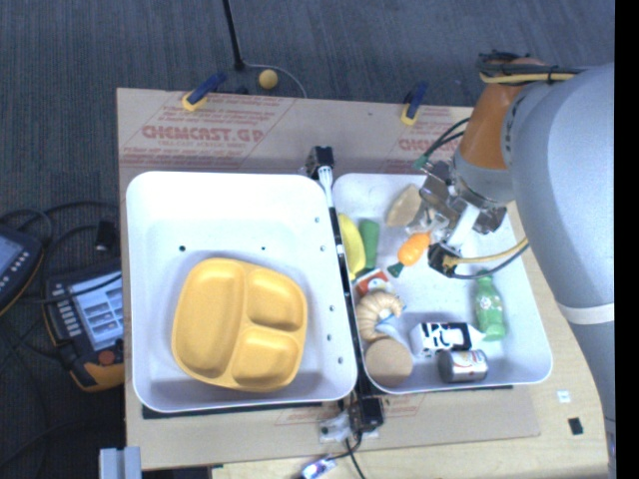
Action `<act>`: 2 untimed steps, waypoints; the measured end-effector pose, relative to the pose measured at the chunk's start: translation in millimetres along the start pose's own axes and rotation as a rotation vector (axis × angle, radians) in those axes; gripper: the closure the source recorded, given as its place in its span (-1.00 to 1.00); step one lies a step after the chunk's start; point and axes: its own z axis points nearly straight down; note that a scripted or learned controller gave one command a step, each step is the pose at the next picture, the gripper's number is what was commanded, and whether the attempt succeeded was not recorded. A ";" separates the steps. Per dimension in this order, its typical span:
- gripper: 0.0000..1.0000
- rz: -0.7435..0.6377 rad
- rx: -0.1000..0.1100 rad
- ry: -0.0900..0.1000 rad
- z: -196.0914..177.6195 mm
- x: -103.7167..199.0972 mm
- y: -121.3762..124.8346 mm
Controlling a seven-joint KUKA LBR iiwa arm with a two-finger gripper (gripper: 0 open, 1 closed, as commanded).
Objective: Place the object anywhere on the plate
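Yellow plate (240, 324) with three sections sits in left bin (150, 208), nothing on it. Right bin (529, 357) crowded: banana (349, 242), green pepper (370, 242), croissant (379, 310), can (462, 365), green bottle (488, 305). Gripper (431, 230) low over right bin's upper part, orange carrot (414, 248) at its tips; can't tell grip or finger opening.

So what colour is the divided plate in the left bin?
Yellow all over; the plate shows plainly in the camera view.
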 end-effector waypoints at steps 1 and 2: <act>1.00 0.128 -0.009 0.002 -77.3 -33.9 -3.0; 1.00 0.313 -0.003 0.003 -90.4 77.2 -43.2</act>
